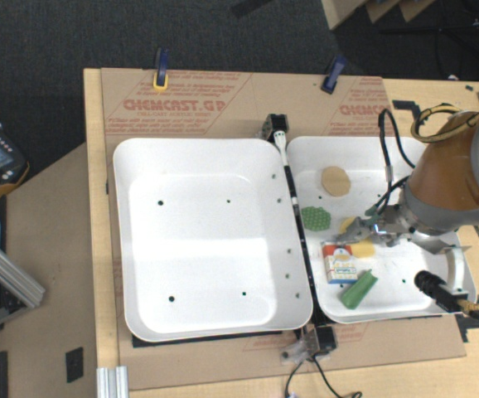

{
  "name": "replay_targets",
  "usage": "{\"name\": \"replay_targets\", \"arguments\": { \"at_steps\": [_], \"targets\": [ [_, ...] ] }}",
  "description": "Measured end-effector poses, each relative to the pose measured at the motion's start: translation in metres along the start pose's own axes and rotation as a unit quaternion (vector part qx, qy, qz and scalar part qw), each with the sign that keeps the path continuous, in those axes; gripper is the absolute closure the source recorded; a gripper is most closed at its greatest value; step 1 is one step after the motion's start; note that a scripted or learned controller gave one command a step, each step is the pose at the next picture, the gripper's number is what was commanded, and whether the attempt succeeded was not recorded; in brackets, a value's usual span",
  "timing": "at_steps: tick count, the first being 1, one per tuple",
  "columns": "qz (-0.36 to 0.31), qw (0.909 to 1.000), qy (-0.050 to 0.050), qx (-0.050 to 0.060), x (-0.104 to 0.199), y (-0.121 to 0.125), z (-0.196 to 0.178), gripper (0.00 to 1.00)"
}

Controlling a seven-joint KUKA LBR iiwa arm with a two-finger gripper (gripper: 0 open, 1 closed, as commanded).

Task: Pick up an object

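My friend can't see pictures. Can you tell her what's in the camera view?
A grey and orange robot arm reaches into the right white bin, with its gripper low over a yellow piece. Nearby lie a tan disc, a green ball, a small box and a green block.

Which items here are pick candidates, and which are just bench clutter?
In play, all in the right bin:
gripper
tan disc
green bumpy piece
yellow piece
small red and white box
green block

Lying about:
left bin
brown board
blue clamps
cables
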State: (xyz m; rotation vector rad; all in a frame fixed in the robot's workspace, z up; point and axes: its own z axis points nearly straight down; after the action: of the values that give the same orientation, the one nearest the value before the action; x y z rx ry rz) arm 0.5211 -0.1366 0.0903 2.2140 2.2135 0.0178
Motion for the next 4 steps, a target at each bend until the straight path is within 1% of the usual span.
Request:
{"name": "replay_targets", "arguments": {
  "at_steps": [1, 2, 3, 4],
  "targets": [
    [0.0, 1.0, 0.001, 0.001, -0.022, -0.012, 0.0, 0.0],
    [0.001, 1.0, -0.003, 0.003, -0.056, -0.001, -0.073, 0.0],
    [0.001, 1.0, -0.002, 0.004, -0.062, -0.03, -0.142, 0.0],
    [-0.002, 1.0, -0.004, -0.003, -0.036, 0.001, -0.423, 0.0]
  ]
}}
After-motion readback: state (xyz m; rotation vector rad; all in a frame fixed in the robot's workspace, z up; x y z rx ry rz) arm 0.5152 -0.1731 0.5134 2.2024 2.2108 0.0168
